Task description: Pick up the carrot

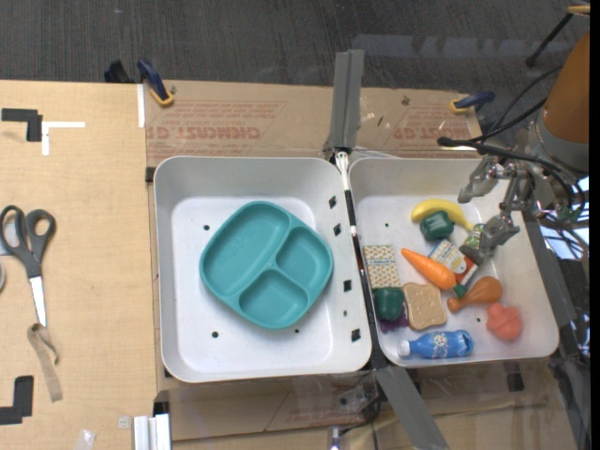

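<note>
Camera view puts the arm at your right edge: you see only its orange band (572, 101) high on that side, with dark cables looping below it, and the wrist reaching down and leftward over the right bin (544, 340). The claw (489, 212) hangs above the upper right part of that bin, its two metal fingers (475, 181) spread apart, one pointing toward the bin's back wall and the other lower, near a small green and white carton (472, 243). Nothing sits between them; you can read the claw as parted and holding nothing.

Your carrot (429, 267) lies in the middle of the right bin, orange, tilted with its tip toward the upper left, left of and below the claw and apart from it. It lies just beside a small printed packet (451, 255) on its right. Around it you have a banana (441, 212) with a dark green piece (435, 224) below it, a slice of bread (424, 306), a green block (389, 301), a patterned card (380, 264), a blue and white bottle (437, 345) on its side, a pink piece (505, 322) and an orange-brown drumstick shape (478, 292).

In the left bin (169, 279) rests a teal divided plate (267, 264). On the bench (75, 279) to the left, scissors (28, 251) lie flat.
</note>
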Available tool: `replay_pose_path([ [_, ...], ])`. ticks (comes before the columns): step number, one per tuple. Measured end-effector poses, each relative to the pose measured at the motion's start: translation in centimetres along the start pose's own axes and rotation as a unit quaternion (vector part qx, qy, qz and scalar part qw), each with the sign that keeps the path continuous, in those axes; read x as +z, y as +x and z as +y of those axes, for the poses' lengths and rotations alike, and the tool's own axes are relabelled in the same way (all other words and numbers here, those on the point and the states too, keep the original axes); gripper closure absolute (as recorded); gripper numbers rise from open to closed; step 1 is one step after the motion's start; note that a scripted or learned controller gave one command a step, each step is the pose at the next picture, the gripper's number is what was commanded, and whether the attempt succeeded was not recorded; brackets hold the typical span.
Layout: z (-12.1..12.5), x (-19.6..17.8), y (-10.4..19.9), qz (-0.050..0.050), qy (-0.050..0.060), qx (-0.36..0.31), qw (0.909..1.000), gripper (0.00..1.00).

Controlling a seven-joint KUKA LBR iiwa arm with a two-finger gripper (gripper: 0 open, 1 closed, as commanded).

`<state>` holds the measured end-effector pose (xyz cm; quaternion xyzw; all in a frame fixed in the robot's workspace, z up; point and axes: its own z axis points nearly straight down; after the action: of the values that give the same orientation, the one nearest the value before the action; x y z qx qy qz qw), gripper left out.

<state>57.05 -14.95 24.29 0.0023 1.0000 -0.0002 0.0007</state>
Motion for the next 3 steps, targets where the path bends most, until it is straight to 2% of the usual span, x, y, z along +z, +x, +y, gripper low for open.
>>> replay_pose_path([
  [1, 3.8, 10.8, 0.7, 0.0, -0.001, -0.016, 0.9999, 0.0],
  [2, 4.2, 14.9, 0.8, -0.001, 0.0, 0.016, 0.9999, 0.0],
  [3, 4.3, 13.9, 0.6, -0.002, 0.0, 0.015, 0.9999, 1.0],
])
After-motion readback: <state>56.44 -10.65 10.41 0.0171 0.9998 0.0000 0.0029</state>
